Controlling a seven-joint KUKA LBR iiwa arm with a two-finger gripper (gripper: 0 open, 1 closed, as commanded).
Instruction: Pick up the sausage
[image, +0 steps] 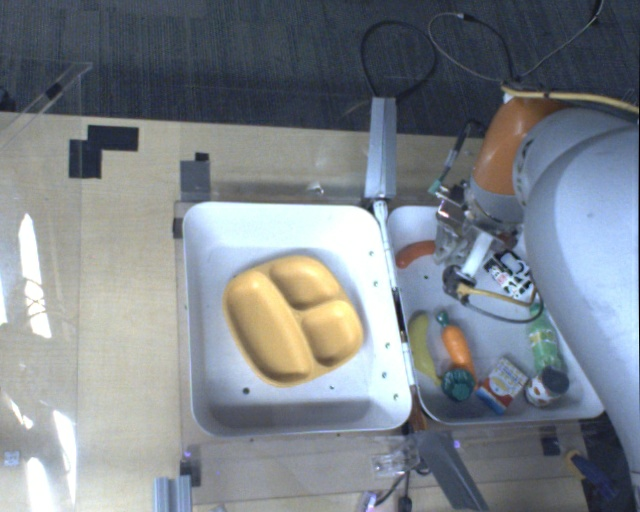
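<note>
A: Where is the sausage (414, 254)?

B: In the right bin (428, 405), up near its far edge and close to the wall it shares with the left bin (200, 300). It lies flat — a reddish-orange link, one end tucked under the gripper (462, 262).

A: Has the gripper got it?

B: Not that I can see. It hangs just beside the sausage's right end, and whether it is open or closed I cannot tell. Nothing shows the sausage gripped, so I'd judge this the approach step, not yet a lift.

A: And the next move?

B: Shifting toward the shared wall to centre over the link, then coming down squarely — with care, since that wall is near.

A: Anything else nearby?

B: A banana (424, 345) and a carrot (457, 347) toward the near edge; a yellow tray (290, 318) in the left bin.
</note>
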